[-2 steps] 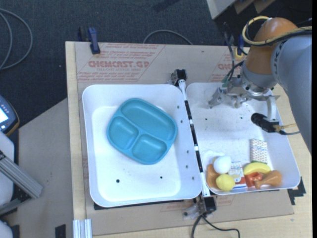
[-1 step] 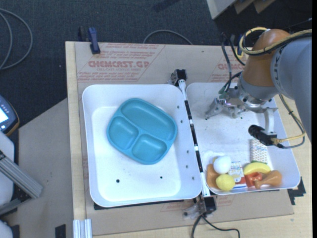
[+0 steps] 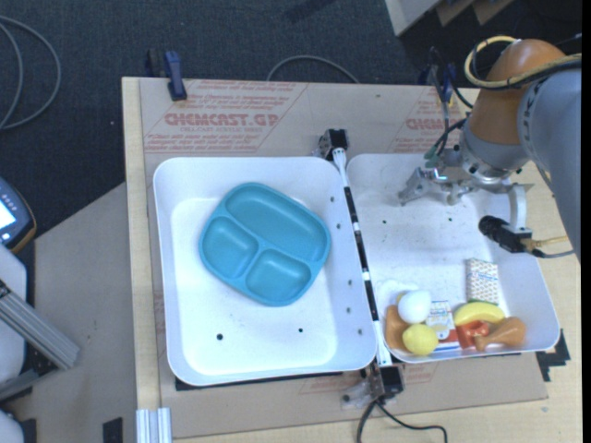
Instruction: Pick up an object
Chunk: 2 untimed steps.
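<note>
My gripper (image 3: 430, 190) hangs over the far part of the right bin (image 3: 416, 247), open, with nothing between its fingers. The objects lie clustered along that bin's near edge, well apart from the gripper. They are a white egg (image 3: 413, 305), a yellow lemon (image 3: 420, 340), a yellow banana (image 3: 480, 313), an orange piece (image 3: 506, 332), a small red item (image 3: 466, 336) and a patterned packet (image 3: 482, 281). The bin floor just under the gripper is bare.
The left bin (image 3: 185, 340) holds a blue divided plate (image 3: 265, 243) near its middle. A raised rim (image 3: 355, 247) separates the two bins. The arm's grey body and orange band (image 3: 517, 81) come in from the right above the right bin's far corner.
</note>
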Motion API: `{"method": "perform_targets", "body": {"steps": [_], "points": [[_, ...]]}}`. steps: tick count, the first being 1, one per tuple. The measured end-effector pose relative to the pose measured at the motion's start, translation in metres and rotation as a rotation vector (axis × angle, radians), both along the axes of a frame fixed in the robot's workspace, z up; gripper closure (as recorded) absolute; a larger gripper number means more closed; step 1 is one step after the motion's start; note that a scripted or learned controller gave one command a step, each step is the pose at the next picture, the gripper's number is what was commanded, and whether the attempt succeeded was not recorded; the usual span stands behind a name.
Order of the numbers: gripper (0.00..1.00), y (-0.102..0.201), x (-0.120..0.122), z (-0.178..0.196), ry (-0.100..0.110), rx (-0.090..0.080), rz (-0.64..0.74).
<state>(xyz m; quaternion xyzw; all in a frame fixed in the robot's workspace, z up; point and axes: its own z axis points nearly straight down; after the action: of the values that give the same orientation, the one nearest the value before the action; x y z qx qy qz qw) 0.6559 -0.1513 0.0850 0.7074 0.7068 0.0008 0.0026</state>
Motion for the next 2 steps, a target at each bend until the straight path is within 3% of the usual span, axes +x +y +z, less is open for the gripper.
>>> {"method": "perform_targets", "body": {"steps": [2], "points": [[0.00,-0.0046,0.0006,0.0001,0.004,0.002,0.001]]}}
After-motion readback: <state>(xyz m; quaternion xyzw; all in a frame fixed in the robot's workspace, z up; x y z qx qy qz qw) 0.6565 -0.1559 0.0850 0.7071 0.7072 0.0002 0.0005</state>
